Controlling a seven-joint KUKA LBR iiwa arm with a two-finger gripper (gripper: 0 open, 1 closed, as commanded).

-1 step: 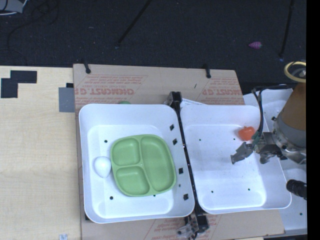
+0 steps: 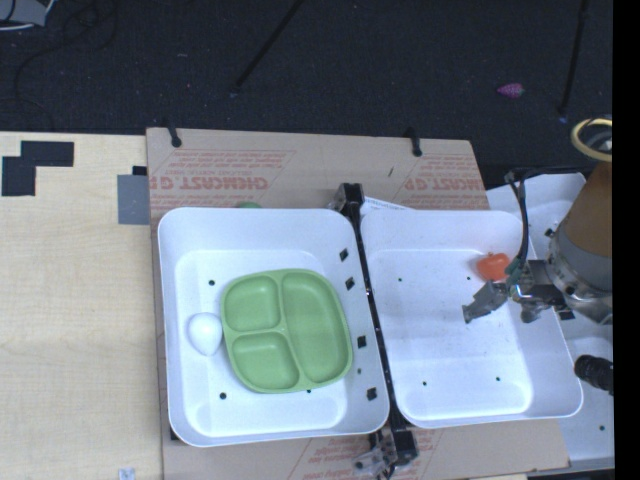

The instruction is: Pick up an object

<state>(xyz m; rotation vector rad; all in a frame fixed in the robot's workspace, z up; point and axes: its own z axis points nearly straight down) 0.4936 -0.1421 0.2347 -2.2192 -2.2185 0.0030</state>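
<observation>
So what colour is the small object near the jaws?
Orange object, seen in the camera view, right bin.

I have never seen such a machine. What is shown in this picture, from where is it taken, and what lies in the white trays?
The picture comes from one camera fixed above a bench, looking down at a slant. On the bench stand two shallow white trays side by side.

The left tray holds a green plate with three compartments. A small white ball lies right beside the plate's left edge.

The right tray holds a small orange object near its far right corner; its exact kind is too small to tell.

The machine at the right is a robot arm. Its gripper reaches over the right tray, just below the orange object. Nothing can be seen held in it. Whether it is open or closed is not clear from this view.
</observation>
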